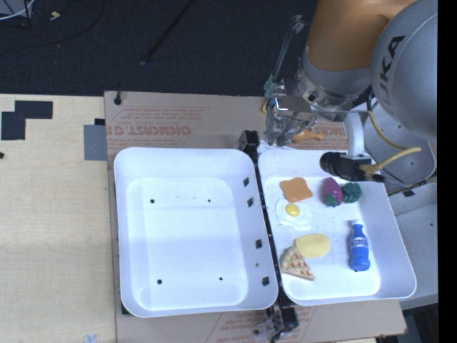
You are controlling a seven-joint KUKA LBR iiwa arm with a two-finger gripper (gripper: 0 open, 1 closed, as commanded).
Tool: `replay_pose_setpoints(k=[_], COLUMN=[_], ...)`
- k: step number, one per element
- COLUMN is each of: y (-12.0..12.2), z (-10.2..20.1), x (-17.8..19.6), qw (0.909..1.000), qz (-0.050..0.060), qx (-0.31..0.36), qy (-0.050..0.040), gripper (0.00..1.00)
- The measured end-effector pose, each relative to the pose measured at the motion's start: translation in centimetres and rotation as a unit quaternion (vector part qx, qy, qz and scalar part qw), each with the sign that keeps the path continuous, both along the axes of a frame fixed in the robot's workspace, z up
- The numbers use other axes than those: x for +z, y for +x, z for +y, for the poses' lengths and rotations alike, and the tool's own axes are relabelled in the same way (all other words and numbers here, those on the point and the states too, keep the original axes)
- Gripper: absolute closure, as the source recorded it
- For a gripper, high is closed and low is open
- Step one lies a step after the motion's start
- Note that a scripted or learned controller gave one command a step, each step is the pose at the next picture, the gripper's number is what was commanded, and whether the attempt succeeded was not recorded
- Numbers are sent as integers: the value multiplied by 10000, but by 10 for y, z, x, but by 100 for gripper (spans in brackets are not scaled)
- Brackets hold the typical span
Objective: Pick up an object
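The pincer [284, 131] hangs over the far rim of the right bin [400, 263], close to that bin's far left corner, below the arm's [400, 56] orange band and metal wrist. Its fingers are lost in a clutter of metal and cable, so whether they are open or shut cannot be told; a small orange scrap shows just to its right, but whether it sits between the fingers cannot be told either. All the loose things lie in the right bin, nearer the camera than the pincer. Closest to it is the orange toast [296, 189], a little toward the camera and slightly right. Just beyond the toast, further toward the camera, lies the fried egg [293, 211], touching or nearly touching the toast. To the right of the toast sit a purple piece [330, 191] and a green piece [351, 191], side by side and touching. Further from the pincer lie a yellow lump [313, 246] and, against its near left side, a pizza slice [296, 265]. A blue bottle [358, 246] lies well to the right of the lump. The left bin [128, 191] lies to the pincer's left on the bench [50, 227].
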State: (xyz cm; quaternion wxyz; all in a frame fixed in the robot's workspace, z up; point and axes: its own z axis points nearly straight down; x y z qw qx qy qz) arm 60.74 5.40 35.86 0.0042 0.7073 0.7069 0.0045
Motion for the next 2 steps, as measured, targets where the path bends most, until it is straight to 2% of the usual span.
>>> replay_pose_setpoints(k=[1,2], y=[-6,-16], z=[-51,-123], x=[-7,-36], qw=[10000,10000], qz=[78,89], qx=[-21,-38], qy=[-11,-14], gripper=[100,100])
